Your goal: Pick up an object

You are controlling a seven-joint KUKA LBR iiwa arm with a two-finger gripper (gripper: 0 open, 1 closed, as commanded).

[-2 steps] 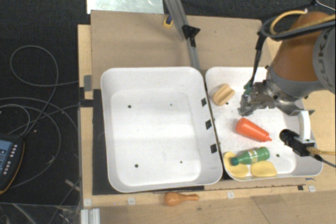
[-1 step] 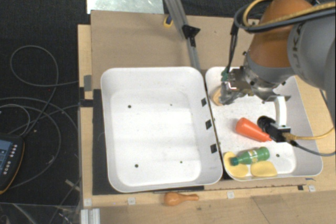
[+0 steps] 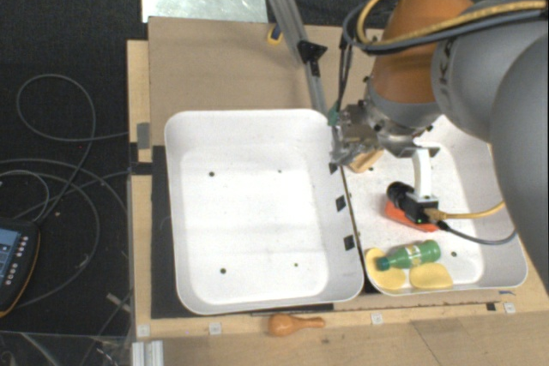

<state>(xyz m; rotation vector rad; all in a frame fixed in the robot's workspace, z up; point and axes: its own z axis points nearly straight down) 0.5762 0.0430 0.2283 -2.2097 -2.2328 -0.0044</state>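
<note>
Nearest: a small brown pear-shaped thing (image 3: 296, 323) on the bench (image 3: 214, 64), down-left of the green bottle (image 3: 412, 254). Bottle smooth, lying flat on soft yellow shapes (image 3: 429, 276), tight in the right bin's (image 3: 472, 257) front corner. Flat orange thing (image 3: 395, 213) just above the bottle. Gripper (image 3: 354, 148) well up-left of the bottle, by the bin's left wall; open or closed, cannot tell. Bare white floor right of the bottle.

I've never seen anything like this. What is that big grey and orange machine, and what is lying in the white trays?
It is a robot arm, seen by one camera looking down from above. It reaches in from the right, and its gripper hangs at the right bin's inner edge. In that bin lie a green bottle, two yellow pieces and an orange-red thing. A tan thing sits right at the gripper; whether it is held, I cannot tell. The left bin stands beside it.
</note>
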